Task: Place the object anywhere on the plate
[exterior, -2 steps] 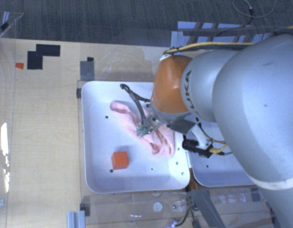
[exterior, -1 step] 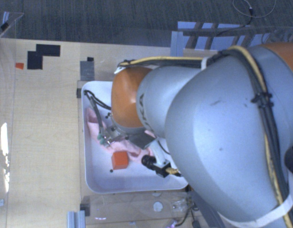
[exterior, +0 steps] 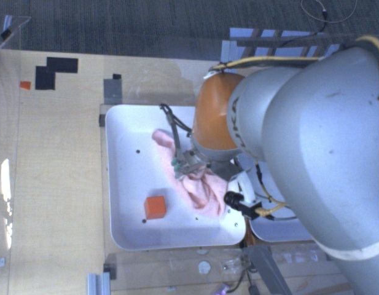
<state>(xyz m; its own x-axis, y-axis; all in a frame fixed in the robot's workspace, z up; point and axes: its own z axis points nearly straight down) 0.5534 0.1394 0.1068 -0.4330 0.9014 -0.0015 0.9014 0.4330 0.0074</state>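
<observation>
An orange cube (exterior: 155, 207) lies on the floor of the left white bin (exterior: 125, 165), toward its near side. A pink cloth (exterior: 200, 192) stretches diagonally across the bin's middle and right, from the far centre to the near right. My gripper (exterior: 182, 161) is down on the cloth's middle, partly hidden under the orange wrist band. It stands to the upper right of the cube and apart from it. A rounded white edge (exterior: 272, 229) shows beneath the arm at the right; whether it is a plate or the second bin I cannot tell.
The grey arm covers most of the right bin. Black blocks (exterior: 54, 71) and a small orange marker (exterior: 25, 85) lie on the wooden bench at the far left. A thin black cable (exterior: 171, 118) runs from the wrist over the bin.
</observation>
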